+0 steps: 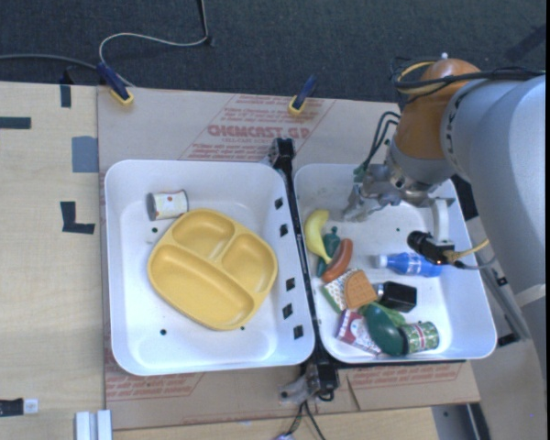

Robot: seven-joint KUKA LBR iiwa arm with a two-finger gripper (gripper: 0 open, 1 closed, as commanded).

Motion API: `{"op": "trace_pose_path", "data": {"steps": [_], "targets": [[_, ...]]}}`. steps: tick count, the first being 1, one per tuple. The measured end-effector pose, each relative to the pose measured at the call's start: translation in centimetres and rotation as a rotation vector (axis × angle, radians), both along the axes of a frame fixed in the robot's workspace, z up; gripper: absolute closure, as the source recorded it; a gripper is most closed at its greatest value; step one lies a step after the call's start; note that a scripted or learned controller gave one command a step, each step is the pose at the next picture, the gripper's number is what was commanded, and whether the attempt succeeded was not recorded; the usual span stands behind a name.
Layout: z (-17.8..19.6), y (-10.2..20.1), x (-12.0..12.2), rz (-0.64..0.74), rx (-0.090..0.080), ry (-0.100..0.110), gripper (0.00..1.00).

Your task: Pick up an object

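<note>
My gripper (pixel 359 205) hangs over the back part of the right bin (pixel 481 333), above bare white floor, with nothing visibly in it. Just left and in front of it lie a yellow banana (pixel 315 229), a small green piece (pixel 331 244) and a red sausage (pixel 338 258). Farther forward sit a blue bottle (pixel 408 264), a black block (pixel 399 294), a tan cracker (pixel 358 289), a dark green avocado (pixel 382 328), a green can (pixel 423 337) and a red-and-white packet (pixel 348 326).
The left bin (pixel 128 337) holds a yellow divided plate (pixel 214 267) and a small cup on its side (pixel 168 203). A black divider with clips (pixel 289 246) runs between the bins. Cables and yellow clamps (pixel 115 82) lie at the back of the bench.
</note>
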State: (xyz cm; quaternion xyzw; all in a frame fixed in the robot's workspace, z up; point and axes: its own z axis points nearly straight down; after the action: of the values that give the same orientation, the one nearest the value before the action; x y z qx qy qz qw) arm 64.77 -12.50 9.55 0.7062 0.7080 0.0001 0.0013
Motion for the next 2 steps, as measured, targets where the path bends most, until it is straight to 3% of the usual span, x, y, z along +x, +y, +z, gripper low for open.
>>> {"op": "trace_pose_path", "data": {"steps": [1, 2], "targets": [[-0.1, 0.0, 0.0, 0.0, 0.0, 0.001, 0.0], [-0.8, 2.1, -0.7, -0.005, -0.009, -0.004, 0.0]]}}
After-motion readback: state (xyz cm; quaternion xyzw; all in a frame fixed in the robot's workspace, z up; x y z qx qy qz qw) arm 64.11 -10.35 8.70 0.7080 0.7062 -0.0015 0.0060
